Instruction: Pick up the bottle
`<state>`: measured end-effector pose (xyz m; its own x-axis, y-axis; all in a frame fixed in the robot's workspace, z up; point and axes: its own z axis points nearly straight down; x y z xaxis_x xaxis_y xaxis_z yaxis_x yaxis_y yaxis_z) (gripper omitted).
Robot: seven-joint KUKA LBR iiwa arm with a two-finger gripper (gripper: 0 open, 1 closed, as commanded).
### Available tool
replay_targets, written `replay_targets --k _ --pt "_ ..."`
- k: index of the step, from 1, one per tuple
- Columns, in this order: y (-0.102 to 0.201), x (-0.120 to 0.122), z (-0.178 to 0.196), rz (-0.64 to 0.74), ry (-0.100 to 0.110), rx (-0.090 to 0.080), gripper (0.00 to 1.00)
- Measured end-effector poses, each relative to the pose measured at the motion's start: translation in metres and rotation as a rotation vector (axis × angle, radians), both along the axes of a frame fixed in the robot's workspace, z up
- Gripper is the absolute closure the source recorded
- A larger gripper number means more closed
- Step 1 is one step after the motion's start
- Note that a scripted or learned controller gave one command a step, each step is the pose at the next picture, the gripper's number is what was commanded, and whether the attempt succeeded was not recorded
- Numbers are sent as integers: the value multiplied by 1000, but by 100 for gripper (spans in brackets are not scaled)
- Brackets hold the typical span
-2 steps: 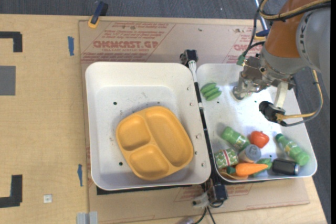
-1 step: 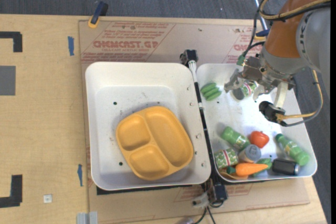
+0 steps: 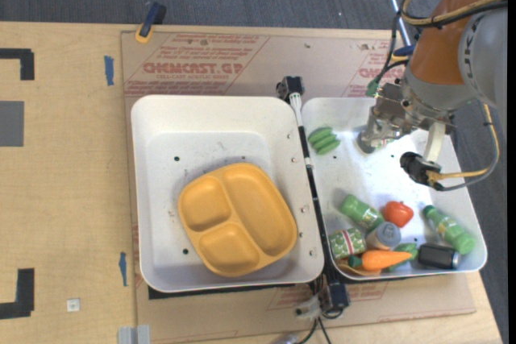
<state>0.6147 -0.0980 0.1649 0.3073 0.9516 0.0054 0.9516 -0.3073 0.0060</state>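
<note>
Two green bottles lie in the right bin (image 3: 468,173). One bottle (image 3: 359,210) rests left of centre, tilted, next to a red tomato (image 3: 397,213). The other bottle (image 3: 449,229) lies near the bin's right wall. My gripper (image 3: 376,136) hangs over the bin's upper part, well above and apart from both bottles, with nothing seen in it. The grey arm with its orange band (image 3: 442,44) reaches in from the upper right.
A green ribbed piece (image 3: 323,140) lies left of the gripper. A carrot (image 3: 385,259), a small can (image 3: 347,242), a grey-capped item (image 3: 386,235) and a black object (image 3: 438,256) crowd the bin's front. A yellow divided plate (image 3: 235,217) sits in the left bin (image 3: 161,133).
</note>
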Motion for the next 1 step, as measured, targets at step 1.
replay_targets --k 1 --pt "0 0 0 0 1 0 0"
